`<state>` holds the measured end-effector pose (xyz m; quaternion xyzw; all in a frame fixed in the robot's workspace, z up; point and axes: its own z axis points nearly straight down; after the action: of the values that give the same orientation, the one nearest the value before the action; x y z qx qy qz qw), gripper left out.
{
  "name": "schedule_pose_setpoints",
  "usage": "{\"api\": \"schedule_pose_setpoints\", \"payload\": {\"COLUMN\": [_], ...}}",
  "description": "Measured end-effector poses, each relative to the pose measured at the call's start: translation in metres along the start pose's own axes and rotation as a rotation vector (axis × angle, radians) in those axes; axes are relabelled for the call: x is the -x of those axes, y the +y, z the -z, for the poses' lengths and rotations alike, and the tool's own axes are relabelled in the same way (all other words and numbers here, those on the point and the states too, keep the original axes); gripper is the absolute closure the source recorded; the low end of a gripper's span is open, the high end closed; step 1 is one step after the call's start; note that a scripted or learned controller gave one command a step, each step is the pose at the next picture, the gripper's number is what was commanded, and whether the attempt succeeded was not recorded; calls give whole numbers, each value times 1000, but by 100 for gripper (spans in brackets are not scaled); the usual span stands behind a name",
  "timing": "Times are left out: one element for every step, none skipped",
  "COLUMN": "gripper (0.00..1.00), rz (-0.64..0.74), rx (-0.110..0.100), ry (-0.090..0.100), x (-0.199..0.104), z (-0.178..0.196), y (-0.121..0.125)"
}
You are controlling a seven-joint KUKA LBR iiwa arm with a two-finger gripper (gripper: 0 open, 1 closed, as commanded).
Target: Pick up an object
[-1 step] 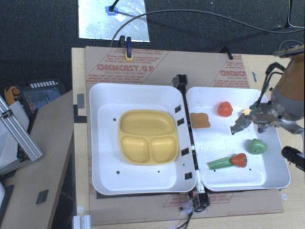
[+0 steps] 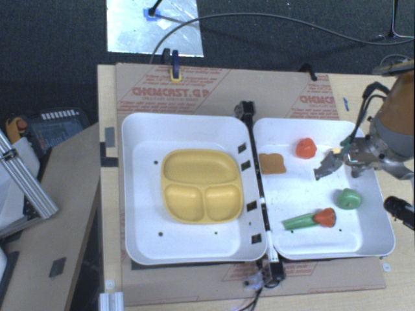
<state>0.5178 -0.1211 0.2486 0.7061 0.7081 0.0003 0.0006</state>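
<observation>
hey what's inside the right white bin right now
In the right bin: a red piece, a brown piece, a green piece, and a green-and-red piece. The claw covers some of the floor.

right bin (image 2: 373, 241) | red ball (image 2: 306, 148) | brown piece (image 2: 272, 164) | green lump (image 2: 349, 199) | carrot (image 2: 310, 219)

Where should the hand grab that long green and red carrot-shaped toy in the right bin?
Grip the long green and red carrot-shaped toy from above, across its narrow green part. It lies flat, pointing left-right, with bare bin floor on both long sides, so the fingers likely fit there.
</observation>
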Motion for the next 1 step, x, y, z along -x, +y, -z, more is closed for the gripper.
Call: {"api": "schedule_pose_setpoints", "payload": {"gripper": [0], "rz": [-2], "rx": [-3], "ry": [1], "x": [-8], "z": [-59], "y": [0]}}
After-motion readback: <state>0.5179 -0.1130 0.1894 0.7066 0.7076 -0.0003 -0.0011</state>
